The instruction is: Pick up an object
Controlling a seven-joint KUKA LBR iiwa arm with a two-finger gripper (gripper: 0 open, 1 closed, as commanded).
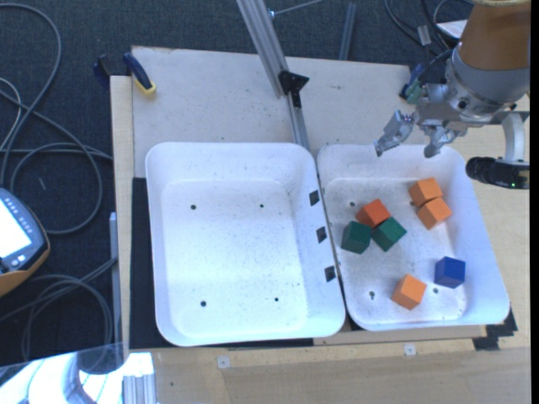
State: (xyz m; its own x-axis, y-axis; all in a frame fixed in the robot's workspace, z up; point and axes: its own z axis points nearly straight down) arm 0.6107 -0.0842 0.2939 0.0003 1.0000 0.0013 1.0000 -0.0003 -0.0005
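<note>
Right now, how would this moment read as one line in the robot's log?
gripper: open, holding nothing | position: above right bin's far rim | blocks in right bin: four orange, two green, one blue | pick: not yet done

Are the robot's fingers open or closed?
Open. The gripper hangs above the right bin, its two fingers apart with nothing between them.

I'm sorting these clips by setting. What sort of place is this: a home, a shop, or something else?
Most likely a robotics lab bench. A grey and orange arm with an open gripper hangs over two white bins holding small coloured cubes, and loose cables trail across the dark floor beside the bench.
</note>
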